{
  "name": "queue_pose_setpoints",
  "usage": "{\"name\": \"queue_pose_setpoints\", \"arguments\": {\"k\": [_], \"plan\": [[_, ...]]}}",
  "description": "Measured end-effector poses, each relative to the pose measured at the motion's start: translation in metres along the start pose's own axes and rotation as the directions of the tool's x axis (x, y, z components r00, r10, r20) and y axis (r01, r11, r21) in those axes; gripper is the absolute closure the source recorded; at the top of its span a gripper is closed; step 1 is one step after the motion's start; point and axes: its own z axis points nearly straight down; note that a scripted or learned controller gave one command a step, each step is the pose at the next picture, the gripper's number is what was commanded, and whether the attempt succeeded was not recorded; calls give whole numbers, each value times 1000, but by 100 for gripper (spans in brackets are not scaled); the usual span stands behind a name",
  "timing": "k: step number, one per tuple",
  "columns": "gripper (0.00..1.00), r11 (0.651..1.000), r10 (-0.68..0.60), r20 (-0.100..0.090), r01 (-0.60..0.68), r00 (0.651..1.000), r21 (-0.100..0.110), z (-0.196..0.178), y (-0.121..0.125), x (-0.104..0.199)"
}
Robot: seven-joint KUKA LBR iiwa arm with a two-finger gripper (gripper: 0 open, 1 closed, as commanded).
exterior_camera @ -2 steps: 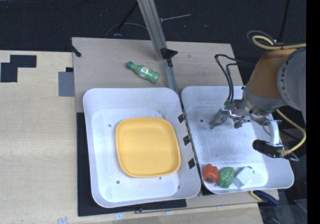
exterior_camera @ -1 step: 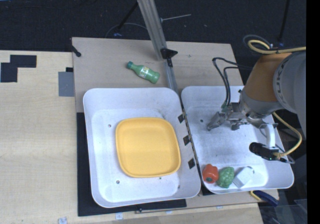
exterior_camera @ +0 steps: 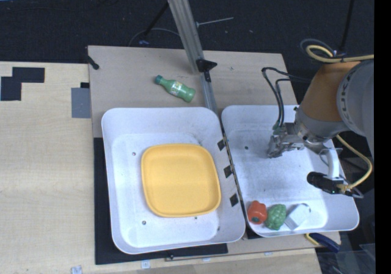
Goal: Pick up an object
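while my arm [exterior_camera: 333,99] reaches in from the right, grey with its orange band above the wrist, my gripper [exterior_camera: 278,146] hangs low over the upper middle of the right bin [exterior_camera: 259,121]. from this slanted view i cannot tell whether it is apart or together; it reads as a small dark cluster of metal against the white floor, and nothing shows clamped in it. cables [exterior_camera: 275,86] loop up from the wrist toward the back of the bench.

the things i could pick sit well apart from the gripper, crowded into the near corner of the same bin. an orange-red object [exterior_camera: 257,212] lies leftmost, just beside the bin's left wall. a green bumpy object [exterior_camera: 276,216] touches it on the right. a small white and grey block [exterior_camera: 295,216] lies just beside the green one, toward the bin's near right rim. what each of these is exactly, i cannot make out.

the left bin [exterior_camera: 119,163] holds a yellow plate [exterior_camera: 180,179], square with rounded corners, lying flat near its middle. dark clips [exterior_camera: 227,171] sit along the seam where the two bins meet.

behind the bins, on the bare bench [exterior_camera: 256,77], a green bottle [exterior_camera: 175,88] lies on its side, its cap pointing left. a slanted metal rail [exterior_camera: 186,22] runs from the dark background down to the gap between the two bins.
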Motion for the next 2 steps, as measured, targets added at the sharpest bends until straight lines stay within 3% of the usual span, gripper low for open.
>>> {"name": "queue_pose_setpoints", "arguments": {"k": [2], "plan": [[100, 1000, 1, 0, -1, 1000, -3, -106, -5, 3]]}}
